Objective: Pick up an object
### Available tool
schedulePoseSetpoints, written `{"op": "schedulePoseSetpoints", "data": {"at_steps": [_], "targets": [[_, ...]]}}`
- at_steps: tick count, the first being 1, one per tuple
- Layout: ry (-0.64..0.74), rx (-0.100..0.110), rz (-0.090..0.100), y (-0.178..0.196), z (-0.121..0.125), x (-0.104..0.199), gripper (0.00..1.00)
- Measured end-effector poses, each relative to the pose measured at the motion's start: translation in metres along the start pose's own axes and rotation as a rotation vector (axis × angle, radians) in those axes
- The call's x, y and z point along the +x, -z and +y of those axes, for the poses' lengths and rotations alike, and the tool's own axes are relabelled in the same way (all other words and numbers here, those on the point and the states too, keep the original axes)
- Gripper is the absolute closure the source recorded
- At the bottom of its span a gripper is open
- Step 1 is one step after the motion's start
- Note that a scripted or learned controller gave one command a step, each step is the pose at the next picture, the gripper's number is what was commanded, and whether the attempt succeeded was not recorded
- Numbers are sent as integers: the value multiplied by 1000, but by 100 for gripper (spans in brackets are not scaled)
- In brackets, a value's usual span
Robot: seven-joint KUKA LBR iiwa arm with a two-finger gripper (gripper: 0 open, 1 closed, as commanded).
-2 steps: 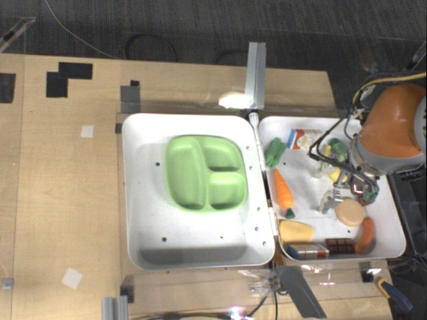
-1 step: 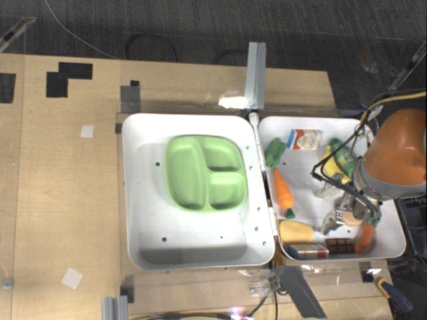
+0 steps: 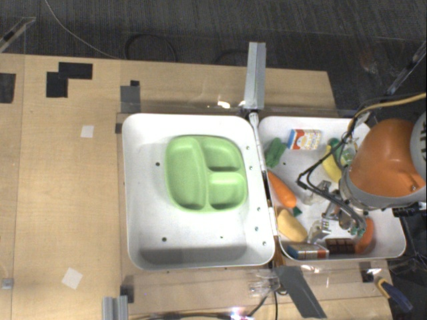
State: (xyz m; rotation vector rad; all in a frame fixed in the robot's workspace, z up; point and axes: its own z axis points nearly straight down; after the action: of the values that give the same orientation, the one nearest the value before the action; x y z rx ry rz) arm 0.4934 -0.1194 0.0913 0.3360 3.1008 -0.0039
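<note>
Presently the arm reaches in from the right and hangs low over the right bin, its gripper down among the clutter near the bin's front wall. Whether the jaws stand apart or together cannot be told; the wrist and cabling mask them, and nothing is seen held between them. The right bin carries the candidates: a carrot lying aslant near the divider, a yellow wedge just in front of it, a green piece toward the back, a small carton at the rear wall, a dark marker along the front wall, and an orange-red item beside the gripper. The left bin holds a green tray with compartments. In my judgement these are light toy items, stiff and smooth, apt to slip or roll from a poor pinch. The yellow wedge, nearest the gripper, looks best taken across its narrower flanks; the carrot across its mid-shaft, not its tapering tip. Crowding against the front wall leaves little room for a clean approach.
</note>
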Motion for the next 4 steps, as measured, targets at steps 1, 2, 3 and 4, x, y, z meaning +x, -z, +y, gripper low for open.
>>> {"op": "schedulePoseSetpoints", "data": {"at_steps": [1, 2, 3, 4], "targets": [[2, 0, -1, 0, 32, 4, 0], [165, -2, 20, -6, 48, -149, 0], [169, -2, -3, 9, 50, -155, 100], [171, -6, 2, 98, 103, -155, 100]]}}
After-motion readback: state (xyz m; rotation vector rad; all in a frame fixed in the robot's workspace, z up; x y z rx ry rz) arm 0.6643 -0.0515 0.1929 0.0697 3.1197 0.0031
